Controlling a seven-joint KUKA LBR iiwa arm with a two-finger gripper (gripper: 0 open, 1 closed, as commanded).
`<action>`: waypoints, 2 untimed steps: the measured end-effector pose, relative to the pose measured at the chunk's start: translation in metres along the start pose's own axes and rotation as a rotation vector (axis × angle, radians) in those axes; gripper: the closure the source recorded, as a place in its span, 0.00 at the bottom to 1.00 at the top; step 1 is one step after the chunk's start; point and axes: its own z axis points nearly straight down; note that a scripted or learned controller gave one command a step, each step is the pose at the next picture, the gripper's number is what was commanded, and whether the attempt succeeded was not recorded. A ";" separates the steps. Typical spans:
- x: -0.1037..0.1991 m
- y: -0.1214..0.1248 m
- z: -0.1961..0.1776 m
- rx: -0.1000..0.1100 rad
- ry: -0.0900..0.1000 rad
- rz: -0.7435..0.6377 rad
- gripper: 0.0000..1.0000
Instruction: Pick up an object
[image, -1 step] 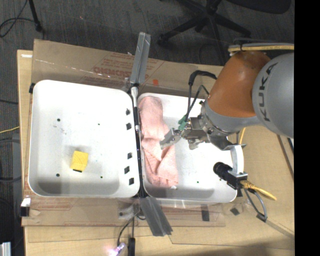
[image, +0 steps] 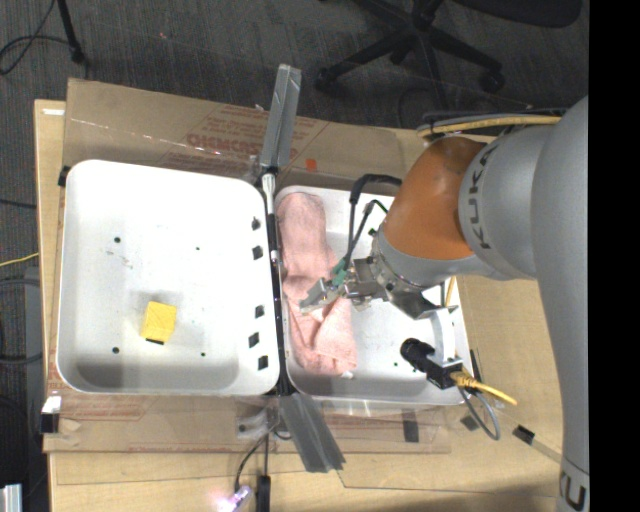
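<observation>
Pink cloth (image: 312, 290) lies stretched along the left wall of the right bin (image: 385, 375), running from its far edge toward its near edge. The grey arm (image: 500, 200) reaches over this bin, its gripper (image: 322, 296) low on the cloth's middle; whether the fingers are apart or together cannot be told. A yellow sponge (image: 159, 322) sits near the left bin's (image: 100, 190) near-left corner.
</observation>
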 end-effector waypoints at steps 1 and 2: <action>-0.029 0.040 0.073 -0.004 -0.001 -0.044 0.00; -0.011 0.042 -0.041 -0.005 -0.001 -0.141 0.00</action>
